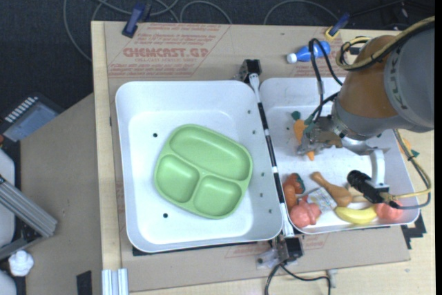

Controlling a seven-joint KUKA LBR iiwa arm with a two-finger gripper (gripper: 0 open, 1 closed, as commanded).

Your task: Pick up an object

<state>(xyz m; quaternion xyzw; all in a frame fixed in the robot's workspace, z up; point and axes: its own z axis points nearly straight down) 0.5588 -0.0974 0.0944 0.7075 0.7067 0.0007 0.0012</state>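
Observation:
My gripper (pixel 308 146) is low inside the right bin (pixel 276 94), near its left wall. Just above and left of it lies a small orange carrot with a green top (pixel 298 126), touching or nearly touching the gripper. Toward the bin's front lie a red-orange fruit (pixel 293 184), a brown drumstick (pixel 327 187), a pink round fruit (pixel 304 215), a yellow banana (pixel 356 215) and a reddish piece (pixel 391 212). The wrist hides the bin's right middle.
The left bin (pixel 131 107) holds a green divided plate (pixel 202 170). A blue and white bottle (pixel 298 56) lies on the bench behind the right bin. A blue clip (pixel 134 20) sits at the bench's back left edge.

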